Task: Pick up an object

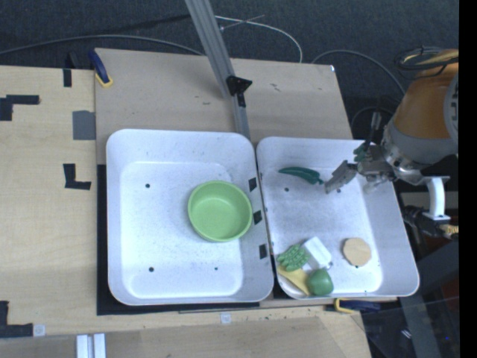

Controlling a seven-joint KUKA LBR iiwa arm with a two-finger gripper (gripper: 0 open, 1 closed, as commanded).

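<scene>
My pale wooden surface carries two shallow white bins; the right bin holds my work. My claw hangs over its far part, fingers spread and pinching nothing. The curved dark-green plastic piece lies just left of it, long axis running left-right, with bare floor on its near side. A round tan disc sits nearer, well apart.

Two white bins side by side on a wooden bench — a grey pole slants above.
</scene>
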